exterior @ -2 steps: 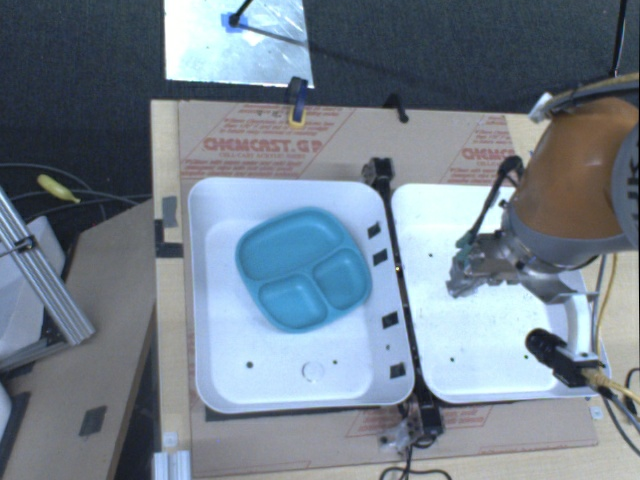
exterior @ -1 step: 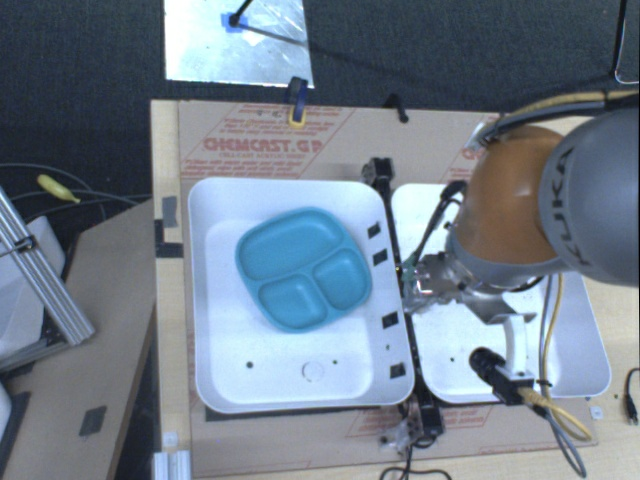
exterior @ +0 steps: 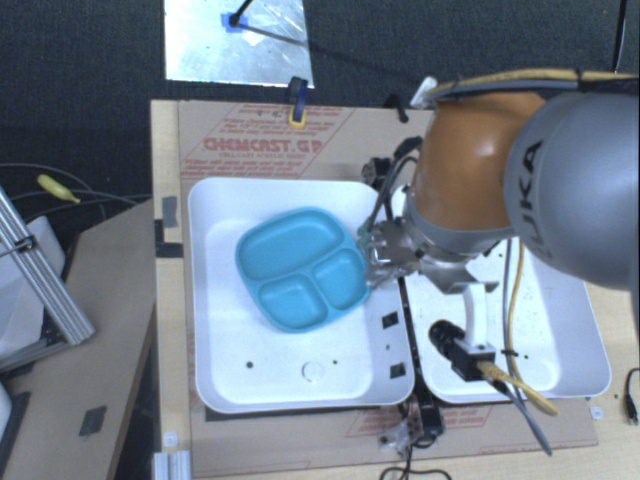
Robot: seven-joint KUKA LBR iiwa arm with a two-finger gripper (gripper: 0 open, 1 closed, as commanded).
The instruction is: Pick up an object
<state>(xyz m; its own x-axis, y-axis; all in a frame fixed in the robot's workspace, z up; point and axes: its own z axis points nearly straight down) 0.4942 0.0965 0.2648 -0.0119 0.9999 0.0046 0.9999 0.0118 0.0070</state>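
Camera view: left white bin (exterior: 225, 368) holds light-blue three-compartment plastic tray (exterior: 300, 268), tilted, near bin's right wall. Gripper (exterior: 378, 253) at tray's right edge; claw state cannot tell. Step judged: approach/grasp. Next: confirm grip on rim, lift straight.

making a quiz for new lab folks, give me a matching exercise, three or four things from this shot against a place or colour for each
Things:
1. sectioned plastic plate
2. band above the arm's wrist
3. shiny foil sheet
4. small round disc

Descriptions:
A. orange
B. on the dark floor beyond the bench, at the view's top
C. light blue, lying in the view-left white bin
D. white, near the front wall of that same bin

Pairs: 1-C, 2-A, 3-B, 4-D
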